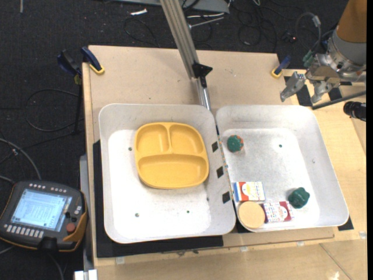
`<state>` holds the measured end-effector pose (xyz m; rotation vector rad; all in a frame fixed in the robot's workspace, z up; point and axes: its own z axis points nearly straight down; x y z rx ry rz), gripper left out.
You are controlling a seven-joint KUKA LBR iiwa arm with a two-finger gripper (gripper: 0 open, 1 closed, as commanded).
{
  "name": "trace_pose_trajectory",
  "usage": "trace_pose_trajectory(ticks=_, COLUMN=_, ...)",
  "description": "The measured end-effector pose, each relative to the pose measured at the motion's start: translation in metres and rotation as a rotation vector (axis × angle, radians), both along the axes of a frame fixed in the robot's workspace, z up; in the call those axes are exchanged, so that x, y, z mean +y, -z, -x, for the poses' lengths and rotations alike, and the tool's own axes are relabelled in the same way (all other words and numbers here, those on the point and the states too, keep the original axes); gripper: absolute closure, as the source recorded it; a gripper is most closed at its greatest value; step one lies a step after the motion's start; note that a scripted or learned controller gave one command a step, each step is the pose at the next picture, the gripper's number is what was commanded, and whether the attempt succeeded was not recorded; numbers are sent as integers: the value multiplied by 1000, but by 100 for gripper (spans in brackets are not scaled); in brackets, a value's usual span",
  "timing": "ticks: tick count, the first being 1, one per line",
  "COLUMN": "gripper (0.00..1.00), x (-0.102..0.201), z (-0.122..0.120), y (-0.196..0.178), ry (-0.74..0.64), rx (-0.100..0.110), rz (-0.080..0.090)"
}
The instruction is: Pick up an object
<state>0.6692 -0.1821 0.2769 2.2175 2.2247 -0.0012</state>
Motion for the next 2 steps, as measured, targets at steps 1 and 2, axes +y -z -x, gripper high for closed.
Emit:
trace_pose_trajectory(ticks=1, gripper=0, x=0, z=0, y=0, ry=0, rx=0, rz=0)
trace_pose_trajectory(ticks=2, gripper=0, x=-1, z=9, y=48, ry=3, rx=5, rz=-1)
